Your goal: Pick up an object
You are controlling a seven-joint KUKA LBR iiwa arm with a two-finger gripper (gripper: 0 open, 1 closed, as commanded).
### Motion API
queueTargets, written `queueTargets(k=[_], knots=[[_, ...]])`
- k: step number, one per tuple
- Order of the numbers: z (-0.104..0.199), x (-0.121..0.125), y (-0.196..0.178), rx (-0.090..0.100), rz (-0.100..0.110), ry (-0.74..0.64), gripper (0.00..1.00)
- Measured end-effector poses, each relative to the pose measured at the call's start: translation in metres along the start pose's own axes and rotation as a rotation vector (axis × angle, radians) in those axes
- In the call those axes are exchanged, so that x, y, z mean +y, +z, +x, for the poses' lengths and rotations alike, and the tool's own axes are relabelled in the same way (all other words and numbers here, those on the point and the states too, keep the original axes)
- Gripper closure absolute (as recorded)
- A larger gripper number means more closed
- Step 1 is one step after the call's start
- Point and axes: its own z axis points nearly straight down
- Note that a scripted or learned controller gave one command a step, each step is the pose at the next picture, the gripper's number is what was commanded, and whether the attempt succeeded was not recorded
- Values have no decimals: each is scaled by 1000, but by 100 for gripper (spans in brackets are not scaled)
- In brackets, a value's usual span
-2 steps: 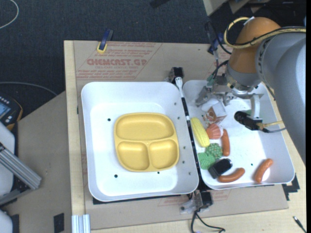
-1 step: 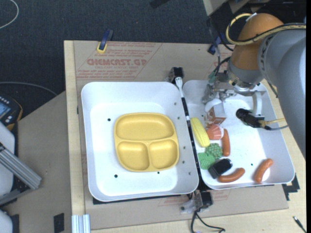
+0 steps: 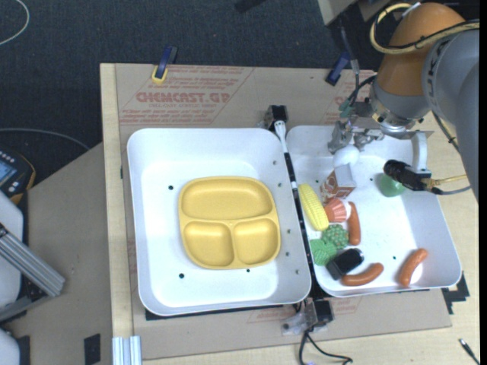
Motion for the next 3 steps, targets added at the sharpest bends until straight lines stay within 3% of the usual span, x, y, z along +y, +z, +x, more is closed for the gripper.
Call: queueTargets(k=[2,3], knots=[[-4,12,-86,0,-2,-2,100],[17,-29,-80,3,9,-1,100]])
